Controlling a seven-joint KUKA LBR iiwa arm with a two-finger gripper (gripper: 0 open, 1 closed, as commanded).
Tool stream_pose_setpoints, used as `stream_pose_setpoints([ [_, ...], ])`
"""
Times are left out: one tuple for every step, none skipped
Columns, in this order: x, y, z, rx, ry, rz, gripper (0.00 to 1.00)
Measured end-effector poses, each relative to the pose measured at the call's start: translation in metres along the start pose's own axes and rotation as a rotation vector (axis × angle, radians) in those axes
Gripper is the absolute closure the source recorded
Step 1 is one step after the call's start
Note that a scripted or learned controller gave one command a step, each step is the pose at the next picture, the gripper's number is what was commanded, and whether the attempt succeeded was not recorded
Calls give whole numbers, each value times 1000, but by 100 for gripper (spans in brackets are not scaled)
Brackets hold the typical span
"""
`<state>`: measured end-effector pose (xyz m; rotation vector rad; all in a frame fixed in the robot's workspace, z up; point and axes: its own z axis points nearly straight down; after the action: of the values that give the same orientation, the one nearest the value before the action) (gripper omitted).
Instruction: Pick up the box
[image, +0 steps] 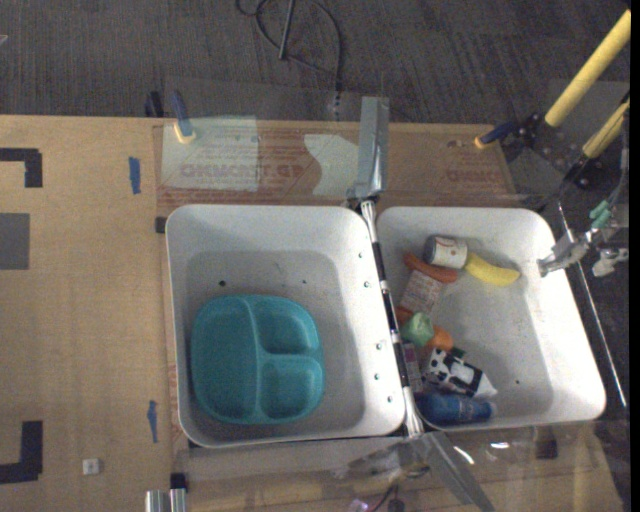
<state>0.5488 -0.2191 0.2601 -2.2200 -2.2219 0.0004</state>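
A small pale box (422, 292) with a reddish label lies tilted near the left wall of the right bin (560, 340). A black-and-white patterned carton (456, 372) lies lower in the same bin. At the far right, part of my gripper (574, 252) hangs over the right bin's right rim, well to the right of both and touching neither. Nothing shows between its fingers.
The right bin also holds a yellow banana (493, 270), a small can (445, 250), an orange item (428, 268), a green piece (419, 328) and a blue bottle (455, 408). A teal divided plate (256, 358) lies in the left bin (200, 240). Yellow poles (590, 65) stand at the back right.
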Motion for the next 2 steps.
stream_pose_setpoints([
  [67,-36,74,2,1,192,0],
  [118,61,168,-14,-1,430,0],
])
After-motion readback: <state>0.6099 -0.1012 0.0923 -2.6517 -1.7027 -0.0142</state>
